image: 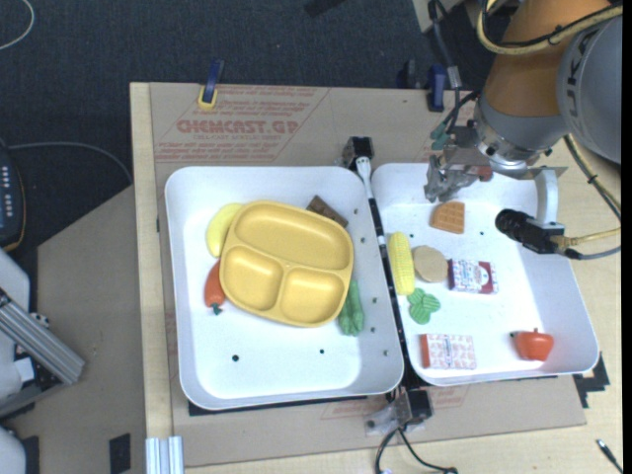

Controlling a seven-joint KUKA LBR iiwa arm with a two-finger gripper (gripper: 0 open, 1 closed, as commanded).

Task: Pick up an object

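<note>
My gripper [446, 188] hangs over the back of the right bin [568, 304], its fingertips just above an orange toast-like slice [449, 217]. I cannot make out the state of its fingertips from above. In the same bin lie a yellow corn cob [401, 263], a tan round cookie [430, 264], a green leafy piece [424, 307], a small red and white packet [472, 276], a red patterned packet [448, 351] and a red tomato-like piece [534, 344].
The left bin [193, 363] holds a yellow divided plate [285, 262] lying over a banana [221, 227], a red-orange pepper [214, 288], a brown piece [326, 209] and a green item [352, 313]. A black cable fitting [528, 230] juts over the right bin.
</note>
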